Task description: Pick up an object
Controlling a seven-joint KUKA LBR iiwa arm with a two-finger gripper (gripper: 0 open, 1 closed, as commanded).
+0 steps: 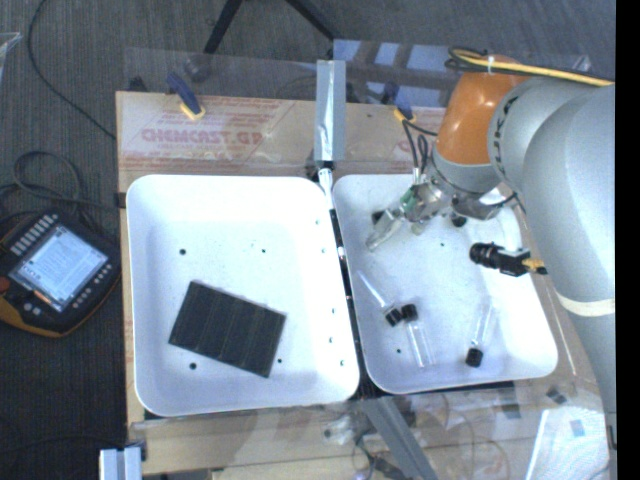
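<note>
Vial [480,336] lies cap toward the near rim; gripper [388,228] opening unreadable

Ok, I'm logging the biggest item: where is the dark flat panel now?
The dark panel lies flat in the camera view's left-hand bin, in its lower half, apart from the gripper over the right-hand bin.

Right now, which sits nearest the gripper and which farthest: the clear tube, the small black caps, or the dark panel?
1. The clear tube, in the right bin, just below the gripper.
2. The small black caps, same bin, a little lower.
3. The dark panel, across in the left bin.
</note>
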